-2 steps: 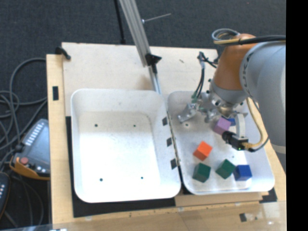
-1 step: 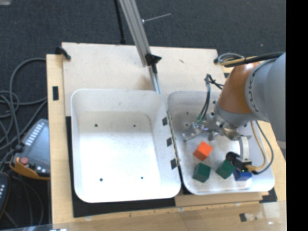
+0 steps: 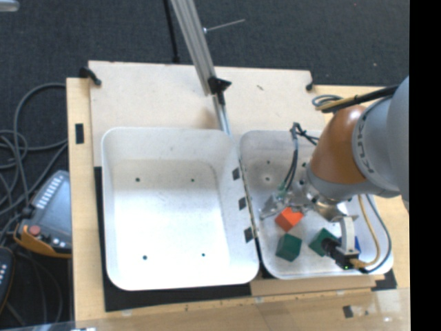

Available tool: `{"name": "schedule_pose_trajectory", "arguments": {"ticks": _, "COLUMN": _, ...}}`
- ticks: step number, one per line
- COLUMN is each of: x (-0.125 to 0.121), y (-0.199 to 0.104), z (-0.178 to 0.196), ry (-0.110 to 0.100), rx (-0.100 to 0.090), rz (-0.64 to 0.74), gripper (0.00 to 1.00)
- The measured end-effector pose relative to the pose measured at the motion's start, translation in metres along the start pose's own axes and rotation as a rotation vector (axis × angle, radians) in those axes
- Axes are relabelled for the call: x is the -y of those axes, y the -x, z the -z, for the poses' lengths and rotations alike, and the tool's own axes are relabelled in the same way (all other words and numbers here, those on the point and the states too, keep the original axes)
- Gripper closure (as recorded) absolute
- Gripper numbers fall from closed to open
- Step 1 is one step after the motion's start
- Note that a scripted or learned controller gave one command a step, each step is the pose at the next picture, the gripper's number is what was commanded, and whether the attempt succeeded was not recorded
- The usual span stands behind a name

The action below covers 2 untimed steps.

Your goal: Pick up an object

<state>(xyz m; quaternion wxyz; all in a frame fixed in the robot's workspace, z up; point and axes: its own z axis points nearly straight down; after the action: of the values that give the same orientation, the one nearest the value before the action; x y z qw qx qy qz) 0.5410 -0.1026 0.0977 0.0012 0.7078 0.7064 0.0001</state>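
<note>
In the right bin (image 3: 270, 150), the claw (image 3: 284, 202) hovers just above-left of an orange block (image 3: 289, 218), its spread unclear; next it must descend and pinch.

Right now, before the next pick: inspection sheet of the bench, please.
Surface: wooden bench with left bin and right bin side by side.
Job's things: orange block, green cube, second green block, all in the right bin.
Clutter: nothing seen.
Grippers: gripper low in the right bin, just above the orange block; grasp not confirmed.
Cables: black cable along the arm; grey cables on the floor.
Surroundings: handheld pendant, metal strut.
</note>
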Motion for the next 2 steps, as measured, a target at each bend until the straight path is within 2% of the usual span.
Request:
{"name": "schedule_pose_trajectory", "arguments": {"ticks": 1, "x": 0.037, "y": -0.014, "z": 0.001, "ry": 0.003, "rx": 0.0, "rz": 0.0, "gripper": 0.0}}
{"name": "schedule_pose_trajectory", "arguments": {"ticks": 2, "x": 0.035, "y": -0.012, "z": 0.011, "ry": 0.008, "rx": 0.001, "rz": -0.005, "gripper": 1.0}}
